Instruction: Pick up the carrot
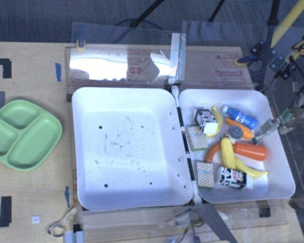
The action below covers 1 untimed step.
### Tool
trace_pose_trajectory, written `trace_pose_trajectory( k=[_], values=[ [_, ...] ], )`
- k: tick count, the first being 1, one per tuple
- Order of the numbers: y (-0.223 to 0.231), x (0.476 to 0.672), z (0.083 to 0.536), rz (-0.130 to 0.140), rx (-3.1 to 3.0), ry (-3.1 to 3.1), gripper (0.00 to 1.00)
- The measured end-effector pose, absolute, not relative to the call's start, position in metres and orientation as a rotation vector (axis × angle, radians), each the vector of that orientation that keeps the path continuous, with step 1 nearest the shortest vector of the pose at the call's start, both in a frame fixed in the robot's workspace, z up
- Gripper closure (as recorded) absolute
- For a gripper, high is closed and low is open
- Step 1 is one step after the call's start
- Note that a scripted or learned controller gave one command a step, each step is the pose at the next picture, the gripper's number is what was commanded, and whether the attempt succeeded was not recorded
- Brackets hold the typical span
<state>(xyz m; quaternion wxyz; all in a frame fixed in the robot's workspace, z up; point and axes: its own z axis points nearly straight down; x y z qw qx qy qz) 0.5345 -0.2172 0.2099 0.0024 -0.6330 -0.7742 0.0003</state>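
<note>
The carrot [250, 151] lies in the right bin [282, 184], in the right middle of the frame, with its long side almost level. It is an orange-red piece, and it sits inside a crowded heap. A corn cob [227, 153] touches its left end, a banana [251, 171] curves just under it, and a blue bottle [240, 117] with an orange thing beside it lies just above. The jaws [265, 129] are just above and to the right of the carrot, near the right wall of the bin. They look small and blurred here, so I cannot tell if they are wide or narrow, and nothing is seen between them.

The main risk, in my judgement, is the crowding. If the jaws come down a little too far left, they may close on the corn cob or push it. If they come too low in the frame, they may catch the banana instead. The carrot also looks round and smooth, so a grip near its end could slip or roll it away. The left bin [91, 105] and the green plate [2, 135] play no part.
</note>
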Motion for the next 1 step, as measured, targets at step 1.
trace_pose_trajectory(
  k=[1],
  values=[
    [-0.2092, 0.5633, 0.1158, -0.001, -2.045, -2.384, 0.00]
  ],
)
